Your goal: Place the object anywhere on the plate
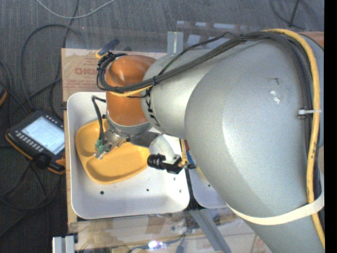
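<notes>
Yellow plate sits under the gripper; I cannot tell its grip. Lower gently, let go over the plate's middle.

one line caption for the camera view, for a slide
KUKA arm reaches over the yellow plate in the left white bin.

A white bin sits on the table. A second white bin lies just beside it. Off the table's left edge, a handheld screen rests on the grey floor among black cables.
</notes>
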Controlling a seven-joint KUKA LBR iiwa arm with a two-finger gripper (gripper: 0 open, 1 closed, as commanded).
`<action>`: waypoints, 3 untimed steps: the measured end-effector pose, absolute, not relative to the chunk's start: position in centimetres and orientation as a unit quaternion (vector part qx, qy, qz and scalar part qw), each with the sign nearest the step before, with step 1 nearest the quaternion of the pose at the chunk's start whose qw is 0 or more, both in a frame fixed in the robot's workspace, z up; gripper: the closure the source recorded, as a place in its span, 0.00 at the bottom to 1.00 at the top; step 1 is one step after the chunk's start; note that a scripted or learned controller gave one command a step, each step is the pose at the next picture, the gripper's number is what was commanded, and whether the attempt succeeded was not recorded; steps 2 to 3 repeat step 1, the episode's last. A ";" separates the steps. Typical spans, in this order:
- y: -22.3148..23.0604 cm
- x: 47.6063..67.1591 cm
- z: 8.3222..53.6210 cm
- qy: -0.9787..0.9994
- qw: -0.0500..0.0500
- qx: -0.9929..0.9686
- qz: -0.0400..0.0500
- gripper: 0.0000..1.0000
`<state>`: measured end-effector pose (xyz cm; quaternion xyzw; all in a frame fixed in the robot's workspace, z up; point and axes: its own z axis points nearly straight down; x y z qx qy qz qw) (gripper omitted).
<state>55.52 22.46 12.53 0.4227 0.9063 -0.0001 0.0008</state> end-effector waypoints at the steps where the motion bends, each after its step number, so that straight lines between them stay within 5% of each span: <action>1: 20.1 56.9 11.1 0.896 0.002 0.444 0.018 1.00; 3: 20.1 56.9 11.1 0.896 0.002 0.444 0.018 1.00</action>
